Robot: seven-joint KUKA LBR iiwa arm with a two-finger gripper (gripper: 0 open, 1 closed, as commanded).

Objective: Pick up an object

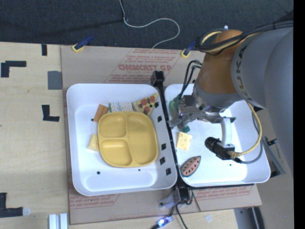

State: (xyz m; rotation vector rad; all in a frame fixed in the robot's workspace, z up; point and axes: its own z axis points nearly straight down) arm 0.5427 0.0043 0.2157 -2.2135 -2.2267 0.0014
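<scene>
My gripper [180, 120] hangs low over the left part of the right bin [248, 173], just right of the divider. A green object [184, 127] shows at the fingertips, touching them or just below. A yellow cheese-like square [184, 140] lies right under the gripper. Nearer the front lies a brown spotted oval piece [191, 165]. The arm's orange band [220, 66] and grey wrist cover the bin's back half.
The left bin [78, 128] holds a yellow divided plate [127, 139] with several small toy food pieces around its back and left edges, including a pizza slice [147, 104]. A black cable fitting [217, 148] hangs over the right bin.
</scene>
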